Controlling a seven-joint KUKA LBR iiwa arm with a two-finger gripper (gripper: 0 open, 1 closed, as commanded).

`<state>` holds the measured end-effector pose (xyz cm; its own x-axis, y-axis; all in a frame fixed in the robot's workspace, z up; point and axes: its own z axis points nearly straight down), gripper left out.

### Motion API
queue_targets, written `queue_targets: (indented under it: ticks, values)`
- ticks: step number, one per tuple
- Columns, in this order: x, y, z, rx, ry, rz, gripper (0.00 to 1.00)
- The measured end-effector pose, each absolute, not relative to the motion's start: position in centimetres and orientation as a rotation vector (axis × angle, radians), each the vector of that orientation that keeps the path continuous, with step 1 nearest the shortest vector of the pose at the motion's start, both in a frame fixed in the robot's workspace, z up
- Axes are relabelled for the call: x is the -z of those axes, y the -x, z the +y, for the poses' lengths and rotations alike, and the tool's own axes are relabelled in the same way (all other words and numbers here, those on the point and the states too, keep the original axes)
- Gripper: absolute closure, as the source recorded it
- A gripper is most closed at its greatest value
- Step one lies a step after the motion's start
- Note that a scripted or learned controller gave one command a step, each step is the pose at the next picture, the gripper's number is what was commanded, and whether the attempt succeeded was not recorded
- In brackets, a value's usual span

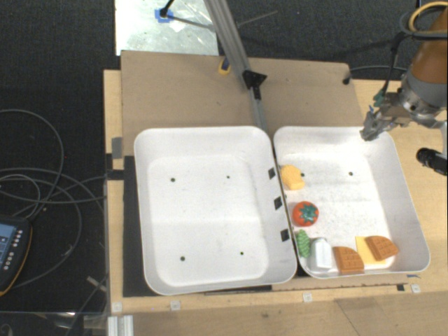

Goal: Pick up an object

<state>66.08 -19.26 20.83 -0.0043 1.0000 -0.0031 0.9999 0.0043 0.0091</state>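
Observation:
The right bin (364,159) holds several small items along its left and front sides: a yellow piece (292,177), a red tomato-like ball (305,213), a green piece (302,242), a silver can (321,253), a brown waffle-like piece (347,259) and a yellow block with a brown top (376,249). My gripper (369,130) hangs over the bin's far right corner, well away from all of them, with nothing seen in it.
The left bin (210,208) lies beside the right one. A slanted grey pole (231,37) crosses the back of the bench. Cables trail on the floor at left (42,187).

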Motion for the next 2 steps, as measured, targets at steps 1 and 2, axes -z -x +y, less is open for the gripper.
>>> queue_targets:
  ticks: [1, 2]
  values:
    - [-21.3, -66.2, -19.2, -0.003, -2.211, 2.226, 1.0]
    - [-22.5, -66.0, -13.2, -0.005, -2.209, 2.233, 1.0]
